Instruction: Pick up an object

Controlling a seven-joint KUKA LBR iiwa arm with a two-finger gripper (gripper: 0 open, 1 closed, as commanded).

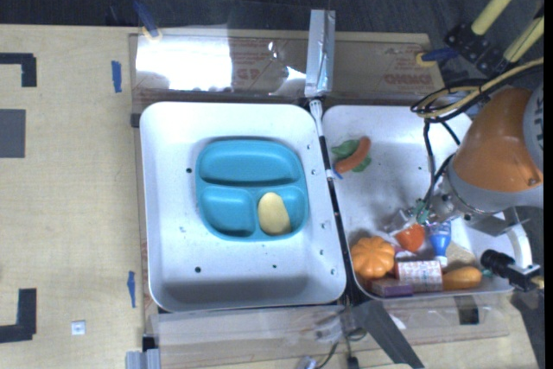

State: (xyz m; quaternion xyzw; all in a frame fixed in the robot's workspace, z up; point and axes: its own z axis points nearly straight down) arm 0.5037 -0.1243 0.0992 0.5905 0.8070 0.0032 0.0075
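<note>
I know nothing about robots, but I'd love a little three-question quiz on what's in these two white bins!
1. Where does the pale yellow lemon-like fruit lie?
A. in the blue sectioned plastic tray
B. on the wooden bench
C. in the right-hand white bin

2. What colour is the small toy pumpkin?
A. green
B. orange
C. purple

3. How does the blue tray sit?
A. flat, open side up
B. on its edge
C. upside down

Answers: 1 A, it rests in a tray compartment. 2 B, plainly orange. 3 A, its compartments face up.
</note>
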